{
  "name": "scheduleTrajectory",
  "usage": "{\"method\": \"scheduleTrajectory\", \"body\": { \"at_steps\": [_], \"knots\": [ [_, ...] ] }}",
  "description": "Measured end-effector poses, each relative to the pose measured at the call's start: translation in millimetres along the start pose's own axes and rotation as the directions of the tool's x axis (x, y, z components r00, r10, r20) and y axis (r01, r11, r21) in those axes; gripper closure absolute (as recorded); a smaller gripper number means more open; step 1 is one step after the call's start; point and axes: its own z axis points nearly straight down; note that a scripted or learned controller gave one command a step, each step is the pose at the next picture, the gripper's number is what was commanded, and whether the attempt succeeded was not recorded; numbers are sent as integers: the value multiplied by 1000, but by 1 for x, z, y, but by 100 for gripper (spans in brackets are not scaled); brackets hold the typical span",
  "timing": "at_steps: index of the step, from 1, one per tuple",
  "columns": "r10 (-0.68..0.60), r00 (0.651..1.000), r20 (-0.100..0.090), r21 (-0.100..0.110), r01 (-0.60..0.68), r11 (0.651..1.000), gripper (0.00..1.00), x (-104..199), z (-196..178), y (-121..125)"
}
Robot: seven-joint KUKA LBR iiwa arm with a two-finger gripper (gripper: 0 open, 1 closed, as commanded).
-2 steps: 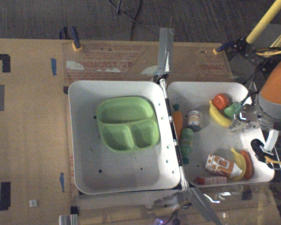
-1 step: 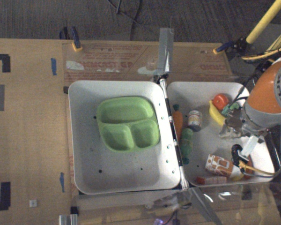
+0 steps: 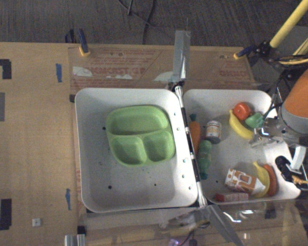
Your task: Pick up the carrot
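Risk of slipping off the slim orange plastic carrot [image 3: 195, 133], tight against the shallow white right-hand bin [image 3: 220, 92] wall, touching the dark green bottle [image 3: 204, 159]. End effector [image 3: 264, 133] well apart; cannot tell its opening.

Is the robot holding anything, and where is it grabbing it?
Not the carrot: it lies in the right bin, apart from the gripper. Whether the gripper grips anything else cannot be told.
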Motion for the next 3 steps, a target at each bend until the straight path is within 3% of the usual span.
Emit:
{"method": "scheduleTrajectory", "body": {
  "at_steps": [1,2,3],
  "knots": [
    [263,965,1,7,-263,965,100,51,-108,31],
    [194,981,0,8,-194,981,100,17,-4,-17],
    [227,974,0,10,-227,974,100,-4,-81,-76]
  ]
}}
